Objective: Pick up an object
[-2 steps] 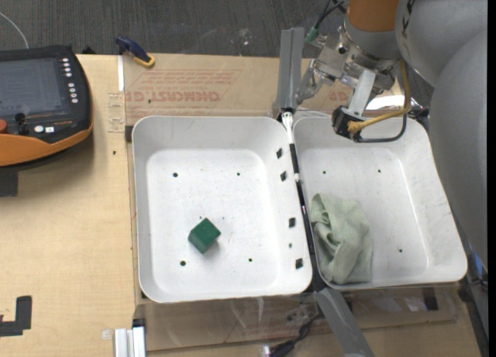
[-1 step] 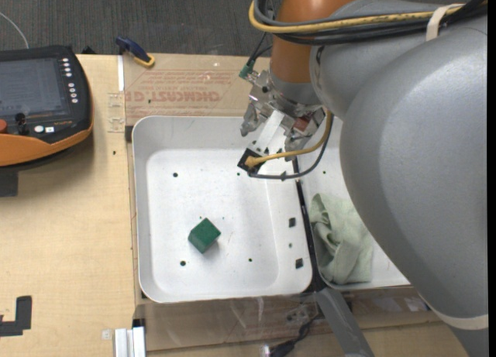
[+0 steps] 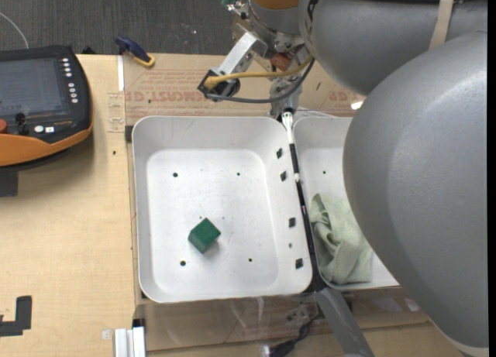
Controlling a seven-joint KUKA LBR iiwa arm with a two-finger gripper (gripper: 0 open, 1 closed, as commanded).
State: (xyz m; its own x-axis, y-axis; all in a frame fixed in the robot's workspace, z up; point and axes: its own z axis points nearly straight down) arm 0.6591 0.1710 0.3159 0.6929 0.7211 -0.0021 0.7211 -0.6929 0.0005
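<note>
Arm (image 3: pixel 403 115) takes up the whole right side, its grey bulk lying over most of the right bin (image 3: pixel 329 154). Left bin (image 3: pixel 155 135) is in full sight, sitting on the bench (image 3: pixel 62 224) with its right wall touching the right bin's left wall. Pendant (image 3: pixel 39 104) lies at the bench's left edge, well apart from both bins. Pale green cloth (image 3: pixel 337 243) is bunched against the right bin's left wall, toward the near end, part of it under the arm. Gripper (image 3: pixel 291 77) is up past the far rim, over the seam between the bins, nothing visible in it; cables and brackets clutter the wrist, so I can't tell if the fingers are spread or pressed together. Green block (image 3: pixel 204 235) sits on the left bin's floor, toward the near edge, roughly mid-width, clear of all walls, turned at an angle to them. My read: the pick is not yet started, tool parked high and away from both candidates. Next move calls for crossing to above the block, lining up with its rotated faces, then straight down. Block looks the easier target; cloth is half hidden. Rest of the right bin's floor is covered by the arm, so contents there unknown.
</note>
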